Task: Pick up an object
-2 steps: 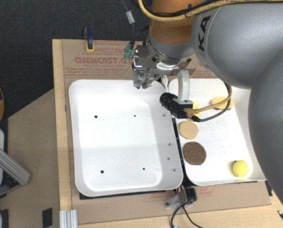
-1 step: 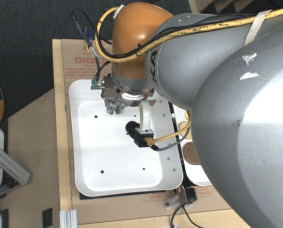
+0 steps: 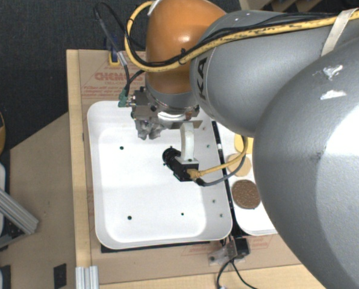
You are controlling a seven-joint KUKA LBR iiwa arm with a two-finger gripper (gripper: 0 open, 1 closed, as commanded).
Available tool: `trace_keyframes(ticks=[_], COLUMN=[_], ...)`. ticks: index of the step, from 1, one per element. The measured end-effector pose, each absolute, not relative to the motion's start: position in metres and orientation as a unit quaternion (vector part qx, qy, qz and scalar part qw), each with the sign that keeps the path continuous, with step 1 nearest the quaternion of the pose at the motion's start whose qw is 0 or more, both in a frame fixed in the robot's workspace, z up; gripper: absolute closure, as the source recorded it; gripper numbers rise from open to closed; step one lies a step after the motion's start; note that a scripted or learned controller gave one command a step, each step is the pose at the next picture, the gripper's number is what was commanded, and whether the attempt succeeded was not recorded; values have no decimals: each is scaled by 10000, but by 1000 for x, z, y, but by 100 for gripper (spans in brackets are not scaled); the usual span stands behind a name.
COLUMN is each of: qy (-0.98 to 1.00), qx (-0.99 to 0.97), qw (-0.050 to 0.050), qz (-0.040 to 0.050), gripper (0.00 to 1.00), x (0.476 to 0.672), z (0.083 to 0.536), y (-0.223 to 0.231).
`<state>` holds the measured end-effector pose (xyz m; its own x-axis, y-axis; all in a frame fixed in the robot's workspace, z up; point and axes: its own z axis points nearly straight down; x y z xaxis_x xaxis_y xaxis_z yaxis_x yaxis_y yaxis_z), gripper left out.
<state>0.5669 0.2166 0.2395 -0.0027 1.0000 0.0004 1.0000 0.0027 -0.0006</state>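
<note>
My gripper (image 3: 167, 142) hangs below the orange wrist band, low over the back half of the left bin (image 3: 116, 221). A grey metal part of it shows on the left, and a white bar with a black end on the right. I see nothing held in it. A round brown disc (image 3: 247, 193) lies in the right bin (image 3: 258, 226), close to the wall between the bins and to the right of the gripper. A pale yellowish object (image 3: 233, 161) lies just behind the disc, partly hidden by the arm.
The big grey arm (image 3: 300, 119) covers most of the right bin and the view's right side. A yellow cable (image 3: 218, 168) loops from the gripper across the wall between the bins. The bins rest on a brown cardboard sheet (image 3: 77, 161).
</note>
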Motion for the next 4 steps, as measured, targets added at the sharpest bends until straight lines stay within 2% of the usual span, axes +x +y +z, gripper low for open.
trace_keyframes(ticks=[1, 2, 3, 4], qy=[-7059, -7087, -7078, -7082], qx=[-7083, -7055, -7064, -7061], qw=[-28, 31, 1, -3], qz=[-33, 39, -3, -8], gripper=[100, 100, 100, 100], x=[603, 593, 596, 596], z=[308, 208, 225, 235], y=[175, 227, 225, 226])
